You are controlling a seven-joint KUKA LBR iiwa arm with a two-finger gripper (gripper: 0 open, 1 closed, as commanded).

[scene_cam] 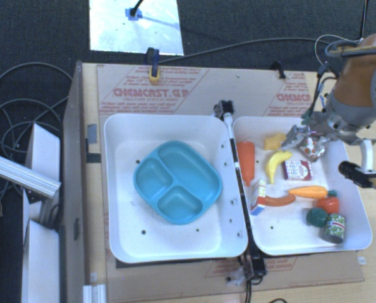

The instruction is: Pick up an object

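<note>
My gripper (308,139) hangs over the back of the right bin (358,232), below the grey and orange wrist. A small red and white object (312,149) sits right at its tip; whether it is gripped is unclear. Just left of it lie a yellow block (275,141) and a banana (275,165). A red and white packet (297,169) lies directly in front of the gripper. Further forward are an orange carrot (309,192), a sausage (278,200), a red tomato (328,204), green broccoli (315,216) and a dark can (333,228).
An orange tube (246,163) and a small white stick (260,197) lie along the right bin's left wall. The left bin (124,232) holds a blue divided plate (177,182). A black clamp (225,110) stands where the bins meet. Cables run behind the bench.
</note>
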